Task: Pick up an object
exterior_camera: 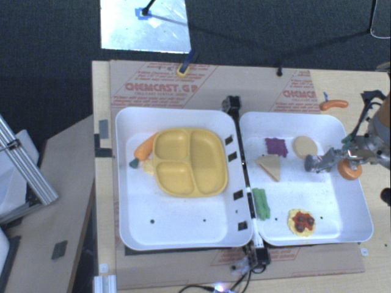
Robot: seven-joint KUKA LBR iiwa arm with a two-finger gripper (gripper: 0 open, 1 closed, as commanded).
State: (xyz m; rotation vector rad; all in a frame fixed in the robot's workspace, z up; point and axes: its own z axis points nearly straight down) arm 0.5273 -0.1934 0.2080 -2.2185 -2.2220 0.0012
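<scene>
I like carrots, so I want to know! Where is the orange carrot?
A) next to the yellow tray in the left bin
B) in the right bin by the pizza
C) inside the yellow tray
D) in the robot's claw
A: the carrot lies against the upper left edge of the yellow tray, on the floor of the left bin.

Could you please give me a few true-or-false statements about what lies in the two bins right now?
1. The yellow divided tray lies in the left bin. True.
2. The toy carrot lies in the right bin. False: it lies in the left bin, beside the tray.
3. The purple piece lies in the right bin. True.
4. The end effector hangs over the left bin. False: it hangs over the right bin.
</scene>
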